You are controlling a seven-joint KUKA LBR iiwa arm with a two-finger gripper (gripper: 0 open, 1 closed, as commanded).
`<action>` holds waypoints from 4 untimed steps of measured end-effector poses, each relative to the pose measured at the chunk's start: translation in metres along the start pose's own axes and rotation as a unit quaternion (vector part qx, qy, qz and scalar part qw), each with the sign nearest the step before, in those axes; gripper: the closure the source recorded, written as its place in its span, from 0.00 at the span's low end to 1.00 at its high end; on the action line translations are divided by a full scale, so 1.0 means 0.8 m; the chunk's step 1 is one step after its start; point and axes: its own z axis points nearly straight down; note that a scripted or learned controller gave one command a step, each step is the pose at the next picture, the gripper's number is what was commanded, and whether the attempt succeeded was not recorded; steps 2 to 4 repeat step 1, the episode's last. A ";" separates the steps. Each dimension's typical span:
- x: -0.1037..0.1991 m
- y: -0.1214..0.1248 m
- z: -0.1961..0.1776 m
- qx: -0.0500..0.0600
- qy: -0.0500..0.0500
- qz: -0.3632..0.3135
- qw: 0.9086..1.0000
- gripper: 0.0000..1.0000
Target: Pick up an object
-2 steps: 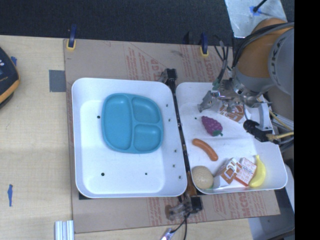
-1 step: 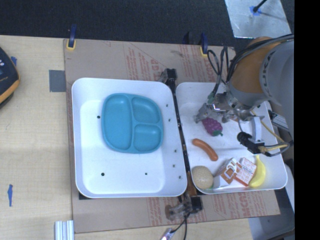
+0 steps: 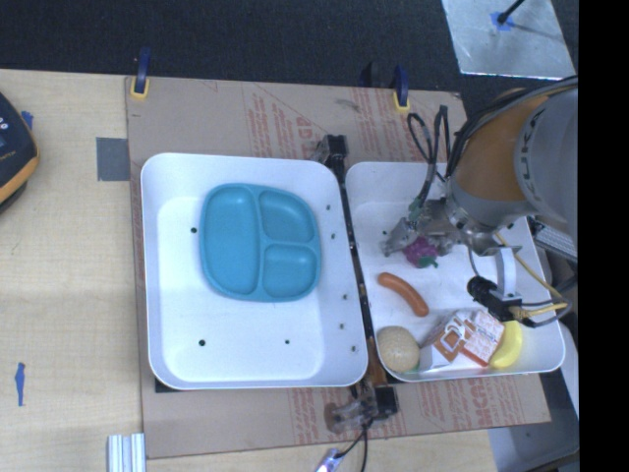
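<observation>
Desk, right bin [image 3: 366,180]: tool [image 3: 413,234], grip state unreadable, low beside purple toy [image 3: 423,253]; risk—nudging it aside toward sausage [image 3: 404,293], closing on nothing.

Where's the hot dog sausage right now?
The sausage lies in the right bin, near its middle, below the purple object and above the round tan ball.

A sky-blue divided plate [image 3: 260,241] lies in a white bin [image 3: 172,332]; the other white bin [image 3: 378,190] holds a purple object [image 3: 423,252], an orange-red sausage [image 3: 404,293], a beige potato [image 3: 398,348], a red-and-white packet [image 3: 470,337] and a yellow banana [image 3: 508,345]
</observation>
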 end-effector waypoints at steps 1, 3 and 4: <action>-0.001 0.000 -0.013 0.001 -0.001 -0.002 1.000 1.00; -0.001 0.000 -0.013 0.001 -0.001 -0.002 1.000 1.00; -0.001 0.000 -0.013 0.001 -0.001 -0.002 1.000 1.00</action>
